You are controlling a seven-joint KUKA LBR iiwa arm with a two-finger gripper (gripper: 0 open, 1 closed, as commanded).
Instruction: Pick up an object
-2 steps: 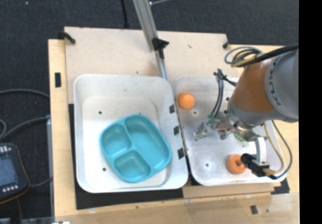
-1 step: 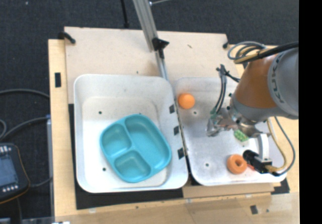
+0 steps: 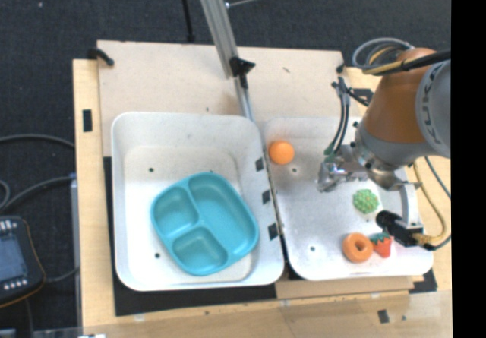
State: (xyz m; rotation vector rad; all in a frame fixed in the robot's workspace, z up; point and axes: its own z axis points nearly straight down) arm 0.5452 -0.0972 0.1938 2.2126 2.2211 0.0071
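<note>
Hovering: gripper (image 3: 331, 175) over right bin (image 3: 319, 253), floor bare around it
Jaws: state unreadable
Hidden: red item (image 3: 383, 247) partly behind cable

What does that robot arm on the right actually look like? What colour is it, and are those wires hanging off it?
The arm is a thick rounded column, grey with a broad orange band above the wrist. Dark and pale cables loop over its top and trail down its sides. At its end sits a small silvery metal gripper, with a black fitting low on the arm's other side.

No legible text, no labels, no brand marks, no numbers — nothing readable anywhere on the bench
</note>
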